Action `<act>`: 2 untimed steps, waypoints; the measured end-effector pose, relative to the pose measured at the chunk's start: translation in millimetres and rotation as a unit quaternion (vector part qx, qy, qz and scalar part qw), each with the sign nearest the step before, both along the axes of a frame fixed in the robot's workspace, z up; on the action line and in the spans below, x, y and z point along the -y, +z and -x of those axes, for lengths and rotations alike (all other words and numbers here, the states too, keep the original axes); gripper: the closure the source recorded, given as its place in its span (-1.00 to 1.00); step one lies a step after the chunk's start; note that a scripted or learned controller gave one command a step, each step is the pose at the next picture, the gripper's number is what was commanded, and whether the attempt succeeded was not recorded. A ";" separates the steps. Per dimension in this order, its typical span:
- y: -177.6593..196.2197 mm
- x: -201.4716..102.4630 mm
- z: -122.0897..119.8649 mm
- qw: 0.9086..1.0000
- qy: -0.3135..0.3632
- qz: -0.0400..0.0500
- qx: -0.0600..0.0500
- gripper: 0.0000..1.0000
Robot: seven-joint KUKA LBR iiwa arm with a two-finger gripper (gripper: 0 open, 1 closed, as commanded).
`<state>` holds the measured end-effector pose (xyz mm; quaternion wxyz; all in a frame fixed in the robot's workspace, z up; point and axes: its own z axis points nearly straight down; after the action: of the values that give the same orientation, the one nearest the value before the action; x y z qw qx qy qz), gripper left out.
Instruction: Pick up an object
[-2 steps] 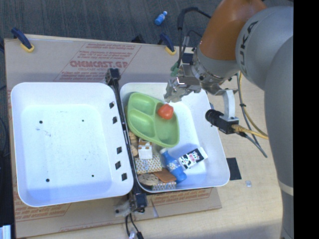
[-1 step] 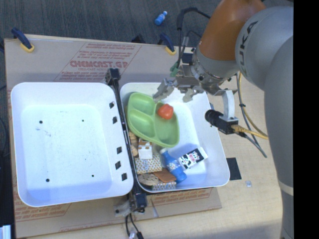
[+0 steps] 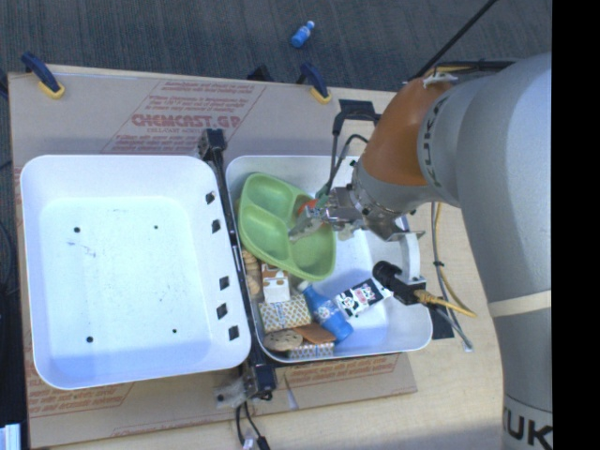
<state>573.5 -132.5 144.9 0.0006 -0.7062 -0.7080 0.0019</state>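
Reaching in from the right, the grey arm (image 3: 478,148) is seen above the right bin (image 3: 412,331), with the gripper (image 3: 314,216) set low over the green divided tray (image 3: 281,228). Whether its fingers are spread or pressed together cannot be told, and nothing is plainly seen between them. Open room is found mainly in the left bin (image 3: 122,261), whose white floor lies bare inside raised rims. Little free floor is left in the right bin, a small white patch being seen under the wrist. The two bins are set side by side, joined along a black clipped seam (image 3: 225,242). The green tray is tilted against the right bin's left wall and covers much of that half. Below it, a small white box (image 3: 276,289), a blue bottle (image 3: 328,315), a black-and-white packet (image 3: 359,298) and patterned packets (image 3: 286,317) are crowded together near the front rim. A black cabled part (image 3: 398,284) hangs beside the wrist. Cardboard (image 3: 178,111) lies beneath both bins.
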 end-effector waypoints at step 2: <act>-13.9 -12.1 -40.6 1.000 0.003 -0.001 0.001 1.00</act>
<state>614.1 -120.4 130.9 0.0004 -0.7042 -0.7100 0.0002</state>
